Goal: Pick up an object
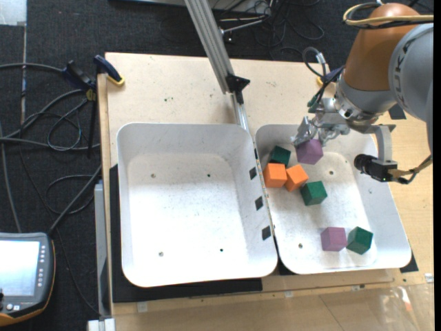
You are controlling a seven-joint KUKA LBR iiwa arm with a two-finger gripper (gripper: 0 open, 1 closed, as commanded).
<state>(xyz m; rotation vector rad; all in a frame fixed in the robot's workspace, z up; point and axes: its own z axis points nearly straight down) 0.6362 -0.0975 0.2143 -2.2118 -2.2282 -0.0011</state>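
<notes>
Here, over the right bin, my arm held my gripper closed on a purple cube, lifted just above two orange cubes and a green cube nearby.

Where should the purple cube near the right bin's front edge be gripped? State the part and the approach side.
Probably from straight above, closing on the near and far faces of the purple cube. It lies flat, and the green cube close on its right leaves little finger room there.
</notes>
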